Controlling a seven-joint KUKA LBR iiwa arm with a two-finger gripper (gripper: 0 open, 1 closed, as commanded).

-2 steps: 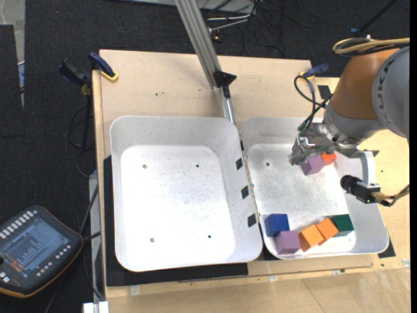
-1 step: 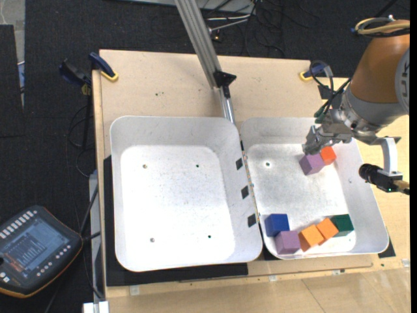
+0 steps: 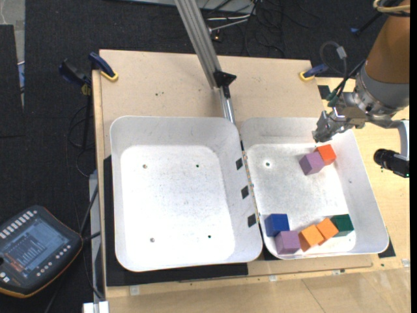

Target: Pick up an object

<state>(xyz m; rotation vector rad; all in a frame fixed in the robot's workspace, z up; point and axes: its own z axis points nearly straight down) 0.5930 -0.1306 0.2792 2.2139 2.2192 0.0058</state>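
1. Nearest, bottom-left corner: teach pendant (image 3: 29, 252) off the tabletop (image 3: 169, 87) edge, grey with orange trim, screen lit. Screen text too small to read.
2. No brand or label legible anywhere.
3. Two white bins side by side on the tabletop: left bin (image 3: 174, 191), right bin (image 3: 368, 223), touching along the middle seam.
4. Right bin, near edge: row of blocks, blue cube (image 3: 276, 223), purple cube (image 3: 288, 241), orange cube (image 3: 312, 234), green cube (image 3: 341, 224). Purple touches orange; orange touches green; blue just beside purple.
5. Right bin, further back: second purple cube (image 3: 312, 163) with a second orange cube (image 3: 326, 153) touching it on the far-right side. Well apart from the near row.
6. Hand (image 3: 324, 133) sits over the far part of the right bin, just beyond the orange/purple pair, near them. Arm (image 3: 391, 51) comes in from the right, orange band above the wrist.
7. Hand state: cannot tell how far open it is; tip is dark and small. Nothing visible in its grip.
8. Far side: slanted aluminium pole (image 3: 199, 31) coming down to the seam between bins; blue-and-yellow clamps at the back corners, left clamp (image 3: 101, 66), right clamp (image 3: 311, 72). Cables on the dark floor beyond.
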